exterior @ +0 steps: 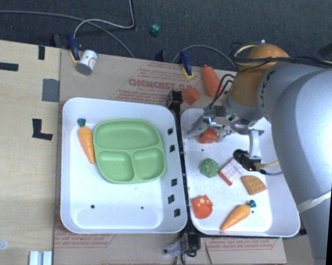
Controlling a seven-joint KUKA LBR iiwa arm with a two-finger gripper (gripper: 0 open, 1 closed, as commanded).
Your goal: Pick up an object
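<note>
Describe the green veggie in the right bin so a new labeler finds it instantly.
Start at the right bin, the one the arm reaches over. Near its middle sits a small broccoli floret, just left of a red-and-white packet. It is the bin's sole green, knobbly item; its neighbours are red or orange.

The arm (pixel 306 118) is a bulky, rounded tube of smooth pale grey metal with a soft sheen. Above the wrist sits a glossy orange band (pixel 253 73). Thin black cables (pixel 220 89) loop beside it, and the gripper (pixel 213 123) is silvery metal with dark parts.
</note>
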